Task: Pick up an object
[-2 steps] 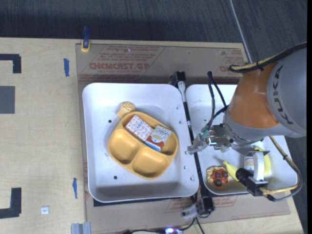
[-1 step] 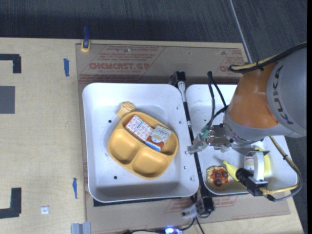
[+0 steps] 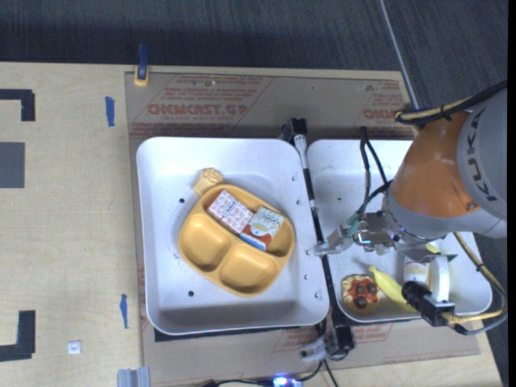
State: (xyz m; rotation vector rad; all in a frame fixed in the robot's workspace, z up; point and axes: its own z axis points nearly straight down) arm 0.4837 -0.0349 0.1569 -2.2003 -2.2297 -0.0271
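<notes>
Arm (image 3: pixel 439 180): grey with an orange band, it reaches in from the right and hangs over the right bin.
Gripper (image 3: pixel 353 238): low over the left part of the right bin, close to the wall shared with the left bin. I cannot tell how far open it is, and no object can be seen in its grasp.
Right bin (image 3: pixel 339 158): white and shallow, with its far half bare.
Round toy (image 3: pixel 360 291): a small orange piece with dark red bits on top. It lies in the near left corner of the right bin, just nearer than the gripper and apart from it.
Yellow banana-shaped piece (image 3: pixel 388 288): it lies at a slant just right of the round toy, touching it or nearly so.
Left bin (image 3: pixel 161 216): white, and it holds one large item.
Yellow divided dish (image 3: pixel 211 244): it sits in the middle of the left bin, turned at an angle.
Two small printed packets (image 3: pixel 246 216): side by side in the dish's far compartment.
Cardboard sheet (image 3: pixel 201 103): brown with red print, lying under both bins.
Bench (image 3: pixel 64 216): pale wood, with black marks at its left edge.
</notes>
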